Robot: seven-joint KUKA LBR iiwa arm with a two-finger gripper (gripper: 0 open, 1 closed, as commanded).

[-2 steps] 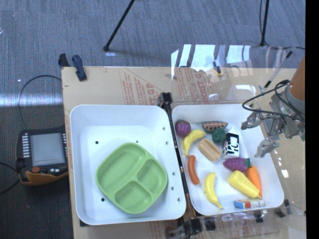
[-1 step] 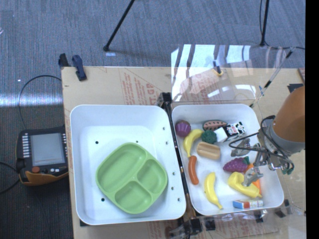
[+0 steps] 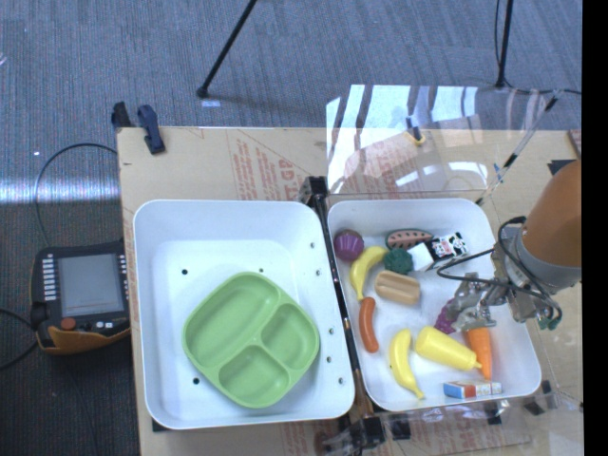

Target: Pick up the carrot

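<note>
Carrot [image 3: 483,350] sitting in the right bin [image 3: 518,369], near its right wall, just beside the yellow bottle [image 3: 444,348]. Gripper [image 3: 472,305] right above the carrot's top end, can't tell if the fingers are open or closed. Small carton [image 3: 472,389] below, label too tiny to read. Red print on the desk [image 3: 256,164], unreadable. Green tray [image 3: 251,338] in the left bin [image 3: 157,255].

A light green plastic tray with three compartments [image 3: 252,338] lies in the left white bin [image 3: 161,231]. The right white bin [image 3: 475,215] holds a purple toy onion [image 3: 349,245], two yellow toy bananas [image 3: 364,269] [image 3: 405,363], a toy hot dog bun [image 3: 398,288], an orange-red toy sausage [image 3: 368,324], a yellow toy bottle [image 3: 445,349] and a small flat carton [image 3: 472,389]. A grey handheld control pendant [image 3: 81,295] rests on the floor to the left of the bench.
</note>
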